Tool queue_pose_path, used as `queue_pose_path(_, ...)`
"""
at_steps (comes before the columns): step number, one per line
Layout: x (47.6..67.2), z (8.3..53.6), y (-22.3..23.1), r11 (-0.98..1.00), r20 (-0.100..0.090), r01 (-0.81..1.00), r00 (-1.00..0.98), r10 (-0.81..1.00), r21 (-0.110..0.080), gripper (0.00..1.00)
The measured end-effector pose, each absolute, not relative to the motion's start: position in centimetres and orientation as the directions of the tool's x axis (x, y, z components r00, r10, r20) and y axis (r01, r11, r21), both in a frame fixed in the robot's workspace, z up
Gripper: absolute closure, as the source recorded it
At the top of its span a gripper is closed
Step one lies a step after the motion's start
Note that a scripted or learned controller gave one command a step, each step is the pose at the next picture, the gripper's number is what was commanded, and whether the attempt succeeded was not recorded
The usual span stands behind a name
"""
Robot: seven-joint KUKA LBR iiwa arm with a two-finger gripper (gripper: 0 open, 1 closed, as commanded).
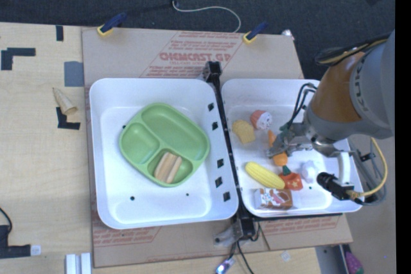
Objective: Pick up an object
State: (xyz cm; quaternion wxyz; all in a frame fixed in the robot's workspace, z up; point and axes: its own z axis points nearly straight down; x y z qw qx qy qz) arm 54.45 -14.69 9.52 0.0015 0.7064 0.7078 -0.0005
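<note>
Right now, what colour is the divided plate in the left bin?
Light green; the divided plate shows best in the camera view, lying in the left bin.

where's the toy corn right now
The toy corn lies in the right bin, near its front, just above the red packet and left of the gripper.

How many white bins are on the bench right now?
2. The left bin holds a green divided plate. The right bin holds small toy foods, with the gripper down among them.
</note>
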Motion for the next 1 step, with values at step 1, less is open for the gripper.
queue_pose_path(1,51.33,18.9,-2.37,0.012,0.004,1.0,-0.012,1.0,0.003,1.0)
